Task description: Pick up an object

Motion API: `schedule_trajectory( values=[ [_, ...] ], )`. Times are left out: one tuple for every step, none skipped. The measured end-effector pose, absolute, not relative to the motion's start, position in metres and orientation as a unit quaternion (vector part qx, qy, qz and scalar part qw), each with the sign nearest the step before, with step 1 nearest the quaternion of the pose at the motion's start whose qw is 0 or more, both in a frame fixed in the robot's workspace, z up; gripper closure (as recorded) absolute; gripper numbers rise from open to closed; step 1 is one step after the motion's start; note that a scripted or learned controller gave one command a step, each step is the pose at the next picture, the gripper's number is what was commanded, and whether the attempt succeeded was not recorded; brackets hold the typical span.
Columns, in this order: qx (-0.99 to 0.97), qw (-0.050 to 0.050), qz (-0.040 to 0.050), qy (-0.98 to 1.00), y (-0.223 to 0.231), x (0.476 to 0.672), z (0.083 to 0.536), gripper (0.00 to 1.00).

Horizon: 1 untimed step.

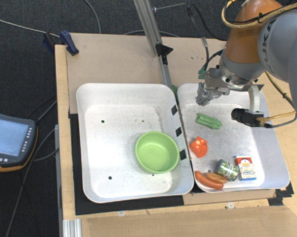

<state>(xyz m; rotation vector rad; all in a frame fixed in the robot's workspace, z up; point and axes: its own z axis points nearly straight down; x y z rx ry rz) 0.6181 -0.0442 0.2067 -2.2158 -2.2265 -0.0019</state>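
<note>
In the right bin (272,157), nearest the camera and well below the claw (202,98), lie a hot dog (210,180), a can (228,170) and a small carton (244,167). Closer to the claw sits an orange pepper (199,146). Just beneath the claw lies the green pickle (208,121), its long axis running left to right, dipping rightward. Whether the claw is wide or narrow cannot be told.

Wooden bench (113,58) – two white bins on it, left bin (96,132), right bin (269,152)

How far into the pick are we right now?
Early. Done: the gripper is over the right bin, just above the green pickle. In hand: nothing visible. Left: the descent, grasp and lift; the pickle, orange pepper and can all lie on the bin floor.
</note>
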Motion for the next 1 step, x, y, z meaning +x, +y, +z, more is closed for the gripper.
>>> schedule_trajectory(
  values=[
    [-0.706,0.000,-0.0012,-0.709,0.0025,0.6363,0.2228,1.00]
  ],
)
